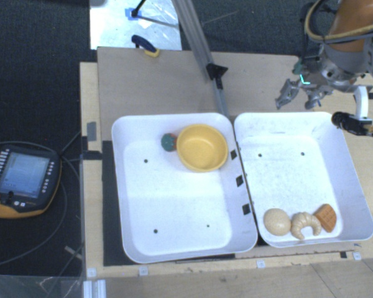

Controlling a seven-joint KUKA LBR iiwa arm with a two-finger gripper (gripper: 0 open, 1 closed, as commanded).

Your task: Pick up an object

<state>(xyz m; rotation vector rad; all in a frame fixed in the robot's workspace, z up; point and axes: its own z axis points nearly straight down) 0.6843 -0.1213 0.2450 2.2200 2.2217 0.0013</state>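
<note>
Gripper (299, 98) hangs above the bench just beyond the right bin's (286, 126) far edge — fingers spread apart, nothing between them. Right bin, near corner: bun (276, 221), croissant (304, 224) and waffle (326, 217) in a touching row. Left bin (174, 228): yellow bowl (202, 148) at the far side — small green ball (168, 142) touching its left.
</note>
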